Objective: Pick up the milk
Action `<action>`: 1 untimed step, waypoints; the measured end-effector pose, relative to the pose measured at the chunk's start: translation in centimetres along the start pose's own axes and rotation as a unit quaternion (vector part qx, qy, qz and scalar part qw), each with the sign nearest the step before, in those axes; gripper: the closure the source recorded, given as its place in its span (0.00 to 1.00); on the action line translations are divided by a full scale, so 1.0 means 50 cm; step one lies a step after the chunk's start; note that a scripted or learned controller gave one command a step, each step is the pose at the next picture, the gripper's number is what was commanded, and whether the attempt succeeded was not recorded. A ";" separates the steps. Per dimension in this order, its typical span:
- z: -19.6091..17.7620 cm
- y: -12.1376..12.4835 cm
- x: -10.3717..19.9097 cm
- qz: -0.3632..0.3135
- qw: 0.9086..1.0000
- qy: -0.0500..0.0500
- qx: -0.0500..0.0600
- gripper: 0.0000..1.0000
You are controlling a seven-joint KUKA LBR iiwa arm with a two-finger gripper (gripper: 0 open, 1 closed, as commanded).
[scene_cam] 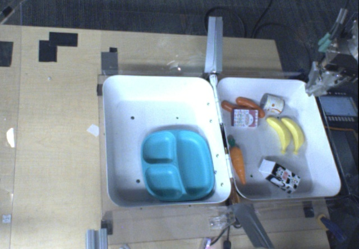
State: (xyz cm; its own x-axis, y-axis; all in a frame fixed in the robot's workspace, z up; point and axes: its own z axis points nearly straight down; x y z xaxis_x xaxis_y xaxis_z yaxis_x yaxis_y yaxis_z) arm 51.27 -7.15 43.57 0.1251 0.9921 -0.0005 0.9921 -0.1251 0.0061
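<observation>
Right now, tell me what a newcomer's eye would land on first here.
The blue divided plate in the left bin stands out most. Next come the yellow bananas in the middle of the right bin, with the orange carrot along its left wall. The cow-patterned milk carton lies near that bin's front edge.

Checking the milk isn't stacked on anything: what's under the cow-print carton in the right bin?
The milk carton lies on the right bin's white floor, apart from the bananas and carrot. Whatever sits directly beneath it is covered.
</observation>
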 end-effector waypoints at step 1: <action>0.000 0.075 0.150 -0.064 0.998 0.001 0.000 1.00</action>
State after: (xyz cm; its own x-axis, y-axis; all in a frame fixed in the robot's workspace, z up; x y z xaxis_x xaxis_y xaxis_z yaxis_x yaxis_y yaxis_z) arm 55.91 -0.17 43.57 -0.0021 1.0000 -0.0001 1.0000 0.0021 0.0061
